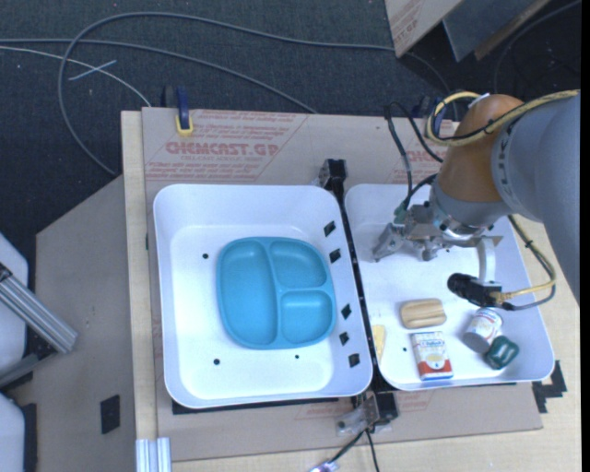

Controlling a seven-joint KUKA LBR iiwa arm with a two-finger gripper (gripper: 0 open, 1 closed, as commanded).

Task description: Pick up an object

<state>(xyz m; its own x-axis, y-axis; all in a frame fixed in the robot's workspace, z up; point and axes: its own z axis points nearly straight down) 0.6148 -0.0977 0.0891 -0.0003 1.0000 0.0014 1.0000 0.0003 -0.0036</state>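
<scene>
At the frame's centre left, the blue divided plate (277, 292) looks like smooth, slightly glossy plastic, and so do the two white bins (175, 277). They rest on matt brown cardboard (240, 138) printed in red, over dark rough carpet (74, 111).

floor (74, 120): dark carpet, loose cables | bench top (240, 138): printed cardboard | top right: possibly a cardboard box (415, 23)

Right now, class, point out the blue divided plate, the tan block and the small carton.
Blue divided plate (275, 291), camera view, its central ridge.
Tan block (423, 313), camera view, its top face.
Small carton (430, 355), camera view, its printed front.
</scene>
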